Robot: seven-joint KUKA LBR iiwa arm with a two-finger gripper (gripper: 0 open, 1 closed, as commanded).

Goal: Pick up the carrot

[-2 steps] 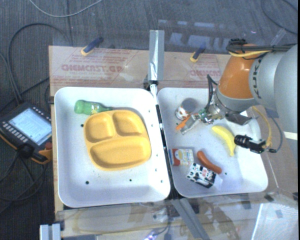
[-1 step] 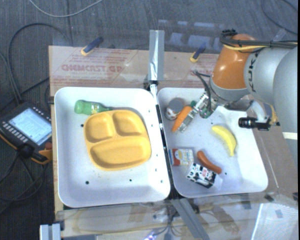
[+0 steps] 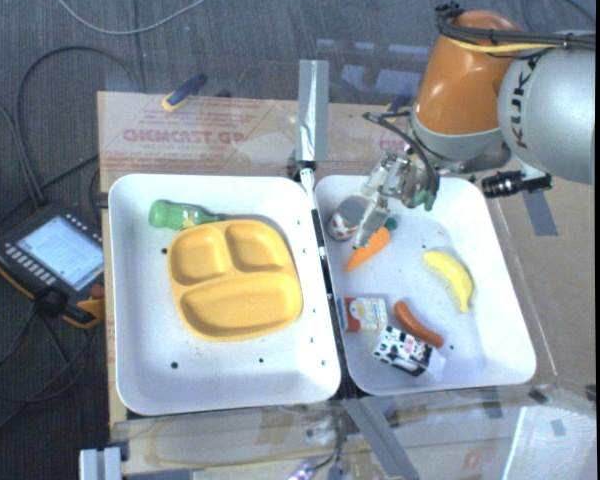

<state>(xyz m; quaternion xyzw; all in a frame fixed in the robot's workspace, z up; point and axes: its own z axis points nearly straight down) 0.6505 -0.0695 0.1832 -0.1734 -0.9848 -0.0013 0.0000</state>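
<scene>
Grey arm entered from the upper right of the frame, orange band sitting just above the wrist. Wrist angled down and to the left, putting the gripper [image 3: 383, 211] right of frame centre, in the upper half. Fingers [image 3: 378, 190] pointed down-left; the spread between them was unclear.

Table [image 3: 130, 118]: brown board top, printed lettering. Directly on it: two shallow white bins side by side, left bin [image 3: 140, 368] and right bin [image 3: 500, 348]. One blue-and-yellow object [image 3: 183, 90] near the far edge.
</scene>
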